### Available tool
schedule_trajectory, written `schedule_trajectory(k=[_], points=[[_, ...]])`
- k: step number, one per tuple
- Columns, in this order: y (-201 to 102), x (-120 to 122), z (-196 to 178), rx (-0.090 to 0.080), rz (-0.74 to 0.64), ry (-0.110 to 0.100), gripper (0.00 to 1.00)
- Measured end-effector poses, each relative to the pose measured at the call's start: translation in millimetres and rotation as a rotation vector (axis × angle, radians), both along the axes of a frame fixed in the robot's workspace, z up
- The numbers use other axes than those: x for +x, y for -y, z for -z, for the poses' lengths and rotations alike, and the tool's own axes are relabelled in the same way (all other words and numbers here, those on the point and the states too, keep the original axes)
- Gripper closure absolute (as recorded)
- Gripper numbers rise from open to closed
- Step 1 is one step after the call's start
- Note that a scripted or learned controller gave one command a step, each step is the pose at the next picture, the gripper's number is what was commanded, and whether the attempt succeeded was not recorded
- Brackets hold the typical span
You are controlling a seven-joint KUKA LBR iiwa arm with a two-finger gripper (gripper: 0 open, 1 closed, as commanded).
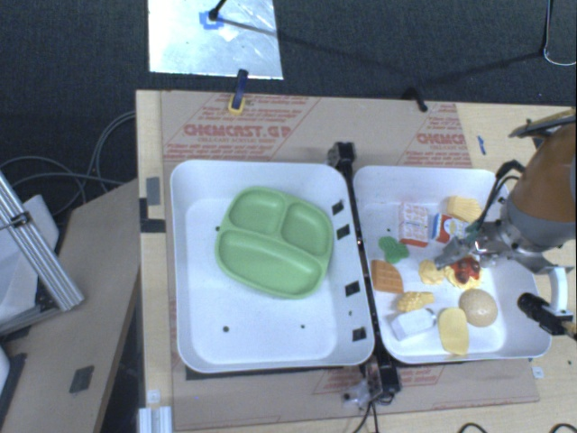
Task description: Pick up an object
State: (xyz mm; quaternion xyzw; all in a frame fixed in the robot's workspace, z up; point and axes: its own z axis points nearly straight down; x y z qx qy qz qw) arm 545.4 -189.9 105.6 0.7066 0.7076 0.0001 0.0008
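The gripper (462, 258) is low inside the right bin (379, 197), down among a cluster of small play-food pieces, and its tip sits right over a red piece (466, 273) near the middle of that bin. Whether the jaws are spread or pressed together cannot be told (the tip is small and blurred against the clutter), and nothing can be seen to be held.

Just left of the red piece lies a small yellow piece (431, 273), and left again an orange slice (387, 278) with a green piece (393, 247) on its far side. Toward the far wall of the bin stand a red and white carton (416, 224) and, to its right, a pale yellow chunk (463, 208). Toward the near edge there is a corn-like yellow piece (415, 301), a white piece (416, 323) beside it, a long yellow piece (453, 330) and a round tan ball (479, 307), all lying close together.

The arm (546, 197) comes in from the right, its orange band above the wrist showing at the edge of the scene.

The left bin (194, 269) touches the right one along a dark seam and holds a green divided plate (274, 241), lying flat a little far of centre. Both bins rest on a cardboard sheet (270, 129) with red printing, and beyond it a shiny square panel (215, 25) lies on the dark floor.
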Motion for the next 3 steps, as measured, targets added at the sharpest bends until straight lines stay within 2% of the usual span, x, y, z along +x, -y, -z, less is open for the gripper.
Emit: schedule_trajectory(k=[1,2,3], points=[[3,6,12,-0.006,0.001,0.014,0.0],[8,9,-3,-0.021,0.003,0.032,1.0],[10,10,-47,-0.001,-0.002,0.004,1.0]])
